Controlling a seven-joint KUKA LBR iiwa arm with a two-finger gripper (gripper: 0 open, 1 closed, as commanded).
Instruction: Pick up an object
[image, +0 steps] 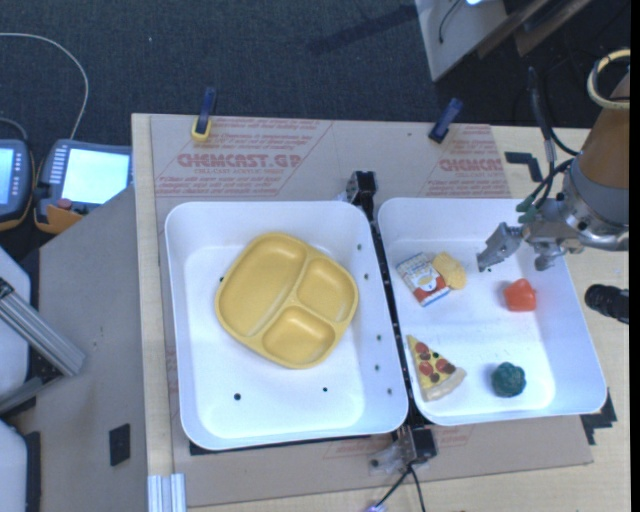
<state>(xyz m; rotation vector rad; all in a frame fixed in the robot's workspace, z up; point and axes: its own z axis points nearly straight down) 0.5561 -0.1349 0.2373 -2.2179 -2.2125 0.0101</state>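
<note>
The tabletop (150, 300) carried two shallow white bins set side by side, so that anything lifted from one could go straight across to the other. The left bin (200, 400) held a yellow divided plate (288, 298), lying flat near its middle, its compartments bare.

All the loose items lay in the right bin (570, 390), spread well apart, which left room for fingers to come down around each. A small carton with a red and blue print (422, 280) lay near the bin's left wall, touching a pale yellow piece (450, 272) just to its right. A toy pizza slice (436, 368) lay toward the near left corner, a dark green lump (508, 379) near it on the right, and a red-orange object (519, 295) sat apart toward the right side.

The gripper (520, 250) hung over the upper part of the right bin, above and just beyond the red-orange object. Its two fingers stood spread apart with nothing between them, one tip toward the carton side, the other nearer the right wall. Whether the tips were already down near the bin floor was hard to judge from this slant. The red-orange object looked the likeliest target, being nearest the gripper and free on all sides; no pick had been made yet.
</note>
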